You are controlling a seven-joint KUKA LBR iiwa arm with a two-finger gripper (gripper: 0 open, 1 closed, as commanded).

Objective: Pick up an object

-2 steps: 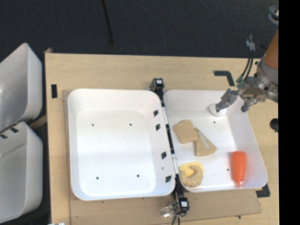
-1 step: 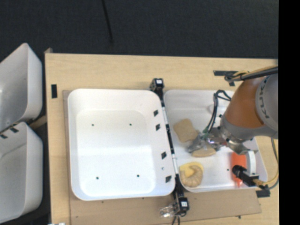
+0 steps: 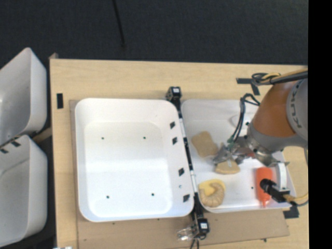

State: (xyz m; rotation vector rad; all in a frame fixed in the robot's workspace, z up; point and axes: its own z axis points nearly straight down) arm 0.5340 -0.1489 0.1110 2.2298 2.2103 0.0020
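Camera view looks down on the tool, which sits low in the right-hand shallow white plastic bin, with the grey arm and its orange band rising behind it. Directly under and just ahead of the tool lies a small tan flat wedge of soft-looking material. The tool seems to touch its upper edge. This wedge is most likely the thing to be picked, since the tool is set right over it. Whether the tool is spread wide, narrowed or already clamped on the wedge cannot be told, because the wrist hides the tips.

Just beyond the tool, toward the divider between the bins, lies a larger tan flat slab, close enough that a sideways slip could nudge it. Below the tool, near the bin's corner, sits a yellow curled soft lump, apart from the wedge. Behind the tool, on the arm's side, is an orange elongated plastic piece, which could crowd a retreat. The left-hand white bin lies well away on the wooden table.
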